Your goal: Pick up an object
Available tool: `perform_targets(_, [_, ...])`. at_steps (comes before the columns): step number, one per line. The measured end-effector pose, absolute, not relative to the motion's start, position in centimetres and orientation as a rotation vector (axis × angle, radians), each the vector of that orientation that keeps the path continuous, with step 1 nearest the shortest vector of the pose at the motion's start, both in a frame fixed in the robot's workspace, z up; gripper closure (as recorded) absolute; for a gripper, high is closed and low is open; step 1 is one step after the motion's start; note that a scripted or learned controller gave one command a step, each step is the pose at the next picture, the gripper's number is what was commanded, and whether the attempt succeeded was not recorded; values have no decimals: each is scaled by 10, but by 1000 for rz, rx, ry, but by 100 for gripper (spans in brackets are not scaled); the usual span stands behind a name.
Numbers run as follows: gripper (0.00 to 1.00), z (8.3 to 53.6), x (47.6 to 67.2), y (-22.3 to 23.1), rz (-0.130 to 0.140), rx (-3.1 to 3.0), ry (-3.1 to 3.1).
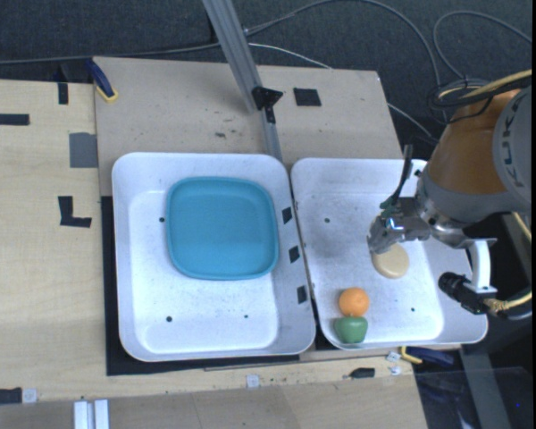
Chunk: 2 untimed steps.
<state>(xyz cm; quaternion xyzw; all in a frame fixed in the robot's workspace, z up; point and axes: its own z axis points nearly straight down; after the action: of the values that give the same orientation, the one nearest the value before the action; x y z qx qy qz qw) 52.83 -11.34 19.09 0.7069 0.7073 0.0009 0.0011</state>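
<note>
Target obj looks like the tan disc point(392, 262), lying flat in the right bin point(339, 195), near its right edge and abt mid-way front to back. Gripper point(386, 235) sits right at the disc's upper-left rim, touching or just above it; can't tell which from this angle. Grip state: cannot tell, the tip is a dark blur, and nothing is visibly held.

Step in hand, my read: approach/descent onto the disc, pre-grasp, no lift yet.

Next move prob needs centring over the disc, since the tip looks offset toward its upper-left. Disc is low and flat, so a pinch needs to go all the way down to the bin floor or it'll slip off.

Other objs: orange ball point(354, 301) and green piece point(349, 330) touching each other at the right bin's front edge, apart from the disc. Blue plate point(221, 228) in the left bin point(143, 329), central. Arm point(478, 164) comes in over the right bin's right edge.
</note>
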Motion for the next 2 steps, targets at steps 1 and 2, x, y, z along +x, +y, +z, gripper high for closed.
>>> perform_targets(1, [100,234,529,-113,3,2219,2220])
perform_targets(2, [100,223,543,-60,0,2218,2227])
